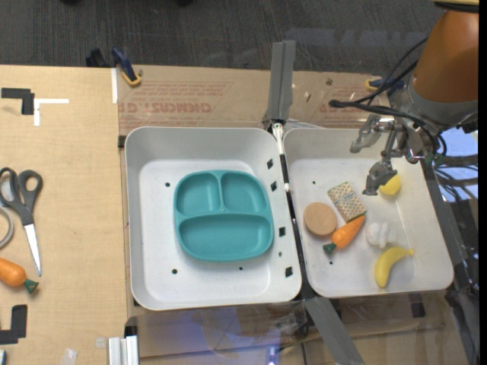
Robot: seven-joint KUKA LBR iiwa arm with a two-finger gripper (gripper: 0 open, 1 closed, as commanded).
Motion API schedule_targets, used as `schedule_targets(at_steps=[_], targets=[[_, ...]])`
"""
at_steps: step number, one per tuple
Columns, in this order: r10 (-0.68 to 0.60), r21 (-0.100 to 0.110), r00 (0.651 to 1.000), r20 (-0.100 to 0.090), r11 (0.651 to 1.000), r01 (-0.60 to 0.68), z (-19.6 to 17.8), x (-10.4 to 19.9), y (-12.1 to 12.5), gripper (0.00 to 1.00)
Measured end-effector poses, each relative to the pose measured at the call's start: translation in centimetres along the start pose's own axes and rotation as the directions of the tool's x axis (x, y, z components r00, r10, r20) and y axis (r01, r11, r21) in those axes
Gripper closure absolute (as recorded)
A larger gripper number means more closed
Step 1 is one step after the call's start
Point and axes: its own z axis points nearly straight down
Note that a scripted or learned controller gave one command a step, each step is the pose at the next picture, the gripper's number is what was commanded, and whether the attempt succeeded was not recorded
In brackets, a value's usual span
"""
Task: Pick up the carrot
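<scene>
Carrot [348, 232]: lying in the right bin [426, 276], touching the round cookie [320, 219], not yet lifted.
Gripper [378, 179]: hovering near, above it, carrying nothing; finger state is not showing clearly.
Remaining: descending, grasping, lifting.

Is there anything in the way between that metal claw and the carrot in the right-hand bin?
In the camera view, a patterned sponge-like block lies close beside the line from the gripper to the carrot; otherwise bare bin floor.
</scene>
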Motion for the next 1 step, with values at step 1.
schedule_targets(at_steps=[1], targets=[[0.059,-0.001,0.998,0.001,0.998,-0.059,14.01,2.74,1.98,0.0]])
